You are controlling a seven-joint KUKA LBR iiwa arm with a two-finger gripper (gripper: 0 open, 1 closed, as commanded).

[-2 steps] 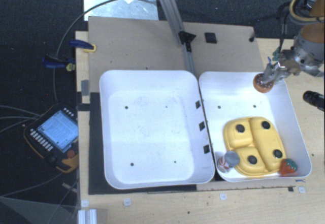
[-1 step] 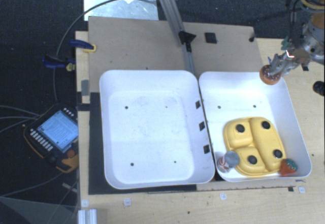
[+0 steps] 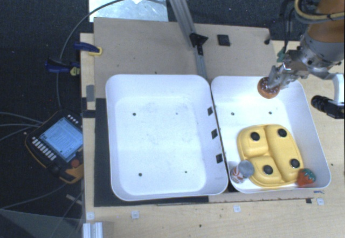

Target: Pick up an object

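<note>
Your pincer (image 3: 271, 85) grips a small brown round object (image 3: 266, 89); lift it straight up, clear of the right bin (image 3: 237, 96).

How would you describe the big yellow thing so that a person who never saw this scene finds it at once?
Look at the right white bin of the two on the bench. The yellow thing lies in its near half, a wide moulded block with four black dots on top. It is far bigger than the small grey piece at its left corner and the small red piece at its right.
</note>
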